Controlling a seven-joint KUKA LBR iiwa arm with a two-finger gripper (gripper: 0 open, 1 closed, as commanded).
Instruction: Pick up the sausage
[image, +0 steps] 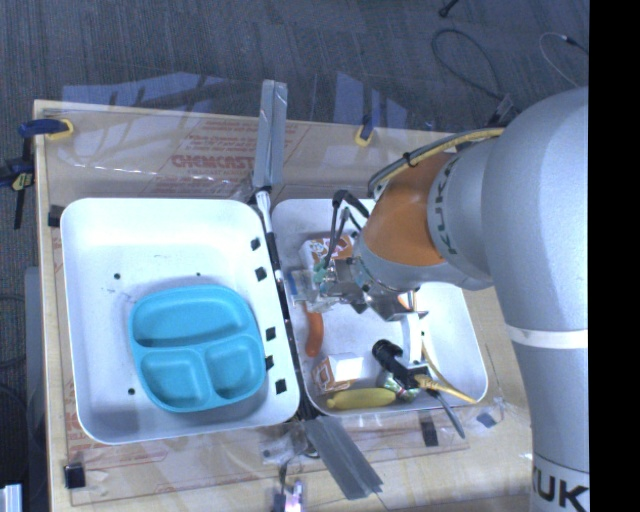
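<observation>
- Over the far-left part of the right bin: pincer hangs low, wrist angled down from the arm's orange band. Clutter and the wrist block the tip, so I cannot tell whether it is open or closed. Nothing visibly held.
- Just beneath the pincer in the view, slightly toward the bin divider: sausage. Short, smooth, orange-red cylinder, lying flat on the bin floor with its long axis pointing roughly at the pincer. Looks apart from the pincer, not gripped.
- My read: the pose looks like the approach stage, lined up above the sausage, pick not yet done.
- Beyond the sausage from the pincer: small boxy brown-and-white pack, near the sausage's end. Could crowd the grasp.
- Further out along the bin's near wall: banana, yellow, curved, matte.
- Something colourful sits right at the pincer's far side; too muddled to identify.
- Across the divider: left bin, glossy white plastic, holding a blue tray with three moulded compartments and rounded corners.
- Both bins sit on the desk under a clear sheet.
</observation>
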